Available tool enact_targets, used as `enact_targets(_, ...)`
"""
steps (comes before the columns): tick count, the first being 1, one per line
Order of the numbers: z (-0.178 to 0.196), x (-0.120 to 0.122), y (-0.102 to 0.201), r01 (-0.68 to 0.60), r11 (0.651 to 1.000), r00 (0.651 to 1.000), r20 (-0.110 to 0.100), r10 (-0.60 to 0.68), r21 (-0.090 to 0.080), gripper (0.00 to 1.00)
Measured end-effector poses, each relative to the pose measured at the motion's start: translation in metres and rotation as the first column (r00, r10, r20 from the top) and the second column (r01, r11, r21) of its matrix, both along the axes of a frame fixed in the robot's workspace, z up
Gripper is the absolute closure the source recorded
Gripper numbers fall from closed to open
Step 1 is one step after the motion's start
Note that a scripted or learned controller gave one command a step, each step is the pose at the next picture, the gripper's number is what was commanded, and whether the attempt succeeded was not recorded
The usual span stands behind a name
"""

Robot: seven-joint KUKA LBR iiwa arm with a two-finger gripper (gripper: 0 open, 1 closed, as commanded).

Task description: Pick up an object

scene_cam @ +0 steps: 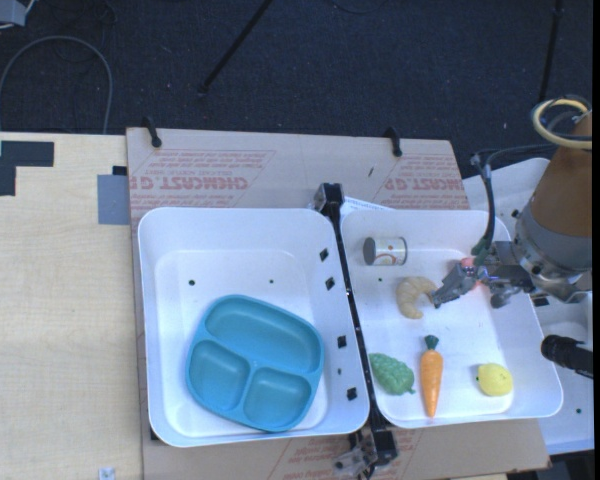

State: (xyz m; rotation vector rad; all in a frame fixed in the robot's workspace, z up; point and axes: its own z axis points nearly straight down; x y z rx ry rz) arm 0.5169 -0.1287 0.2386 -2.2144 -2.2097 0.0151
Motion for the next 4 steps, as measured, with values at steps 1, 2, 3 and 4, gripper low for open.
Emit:
enact_targets(1,0.007,0.002,0.000,-0.002,1.000,1.000,0.012,0.002,-0.001,0.00)
enact_targets(2,-0.043,0.000,-0.009,-0.002,1.000,1.000,0.010,0.002,-0.001,0.00)
enact_targets(3,-0.101,-0.004,0.000,-0.002,1.000,1.000,0.010,0.002,0.000,0.00)
enact_targets(4,-0.153,-0.004,0.001,-0.002,1.000,1.000,0.011,0.002,-0.001,0.00)
